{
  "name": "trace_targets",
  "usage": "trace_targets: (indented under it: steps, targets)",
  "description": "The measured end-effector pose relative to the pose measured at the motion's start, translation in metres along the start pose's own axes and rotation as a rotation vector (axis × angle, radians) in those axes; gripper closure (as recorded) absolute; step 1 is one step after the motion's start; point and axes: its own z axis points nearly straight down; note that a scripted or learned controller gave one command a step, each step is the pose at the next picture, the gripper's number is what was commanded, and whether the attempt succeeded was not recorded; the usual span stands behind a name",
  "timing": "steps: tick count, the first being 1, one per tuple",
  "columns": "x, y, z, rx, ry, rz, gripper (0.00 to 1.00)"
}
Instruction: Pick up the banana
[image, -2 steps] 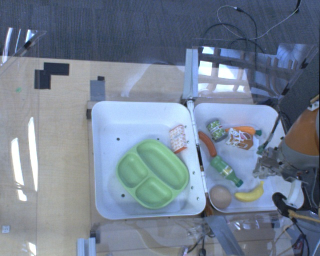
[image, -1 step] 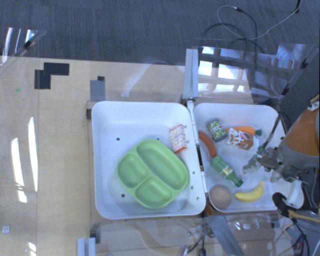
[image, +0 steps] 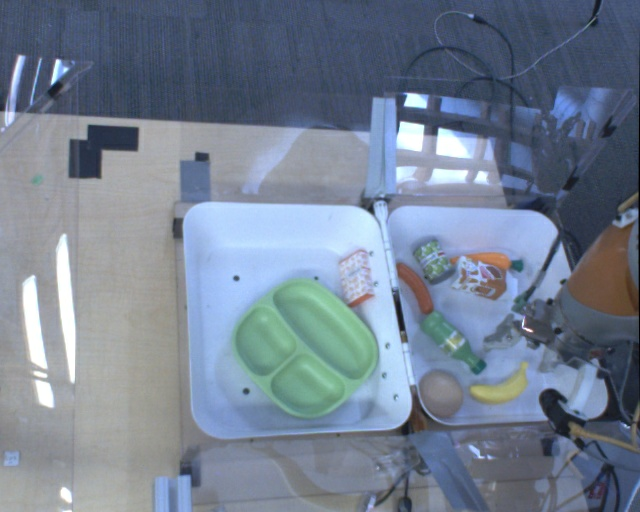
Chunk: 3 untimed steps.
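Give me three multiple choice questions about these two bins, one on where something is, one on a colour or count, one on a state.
1. Where does the banana lie?
A. right bin, near front edge
B. left bin, on the plate
C. on the bench

2. How many compartments has the green plate?
A. two
B. three
C. four

3. How does the green bottle stand?
A. upright
B. lying on its side
C. upside down

Answers: 1 A, it rests in the right bin beside the brown egg. 2 B, one long and two smaller sections. 3 B, its length lies along the bin floor.
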Motion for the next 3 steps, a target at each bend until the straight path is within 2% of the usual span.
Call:
trace_targets:
  steps: [1, 2, 3]
  targets:
    - [0.002, 0.003, -0.012, -0.007, 0.001, -0.010, 1.00]
    - [0.002, 0.003, -0.012, -0.007, 0.001, -0.010, 0.00]
    - [0.001, 0.000, 0.000, -0.002, -0.001, -0.022, 0.00]
